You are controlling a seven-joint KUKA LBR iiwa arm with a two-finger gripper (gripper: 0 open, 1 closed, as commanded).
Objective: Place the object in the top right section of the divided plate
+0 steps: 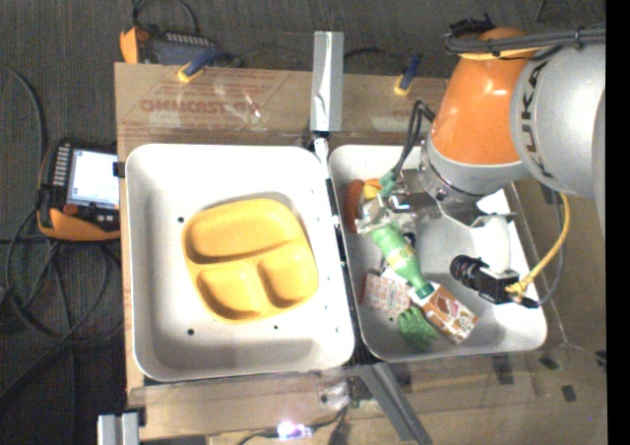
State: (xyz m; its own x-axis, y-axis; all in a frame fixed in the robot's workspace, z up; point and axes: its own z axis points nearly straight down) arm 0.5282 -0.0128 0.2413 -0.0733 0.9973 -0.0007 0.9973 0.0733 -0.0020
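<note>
A yellow divided plate (254,256) lies in the left white bin (148,236), with one long section at the top and two smaller ones below; I see nothing lying on it. My gripper (392,205) hangs low over the upper left part of the right bin (527,330), below the orange wrist band. Directly under and beside it lies a green bottle (400,251), slanting toward the bin's front. A red-orange object (353,203) sits just left of the gripper against the bin wall. Whether anything is held is hidden by the wrist.
Near the right bin's front lie a red patterned packet (384,292), a brown packet (449,313) and a green leafy item (418,331). A black fitting with a yellow cable (482,278) hangs off the arm. A wall separates the two bins (337,236).
</note>
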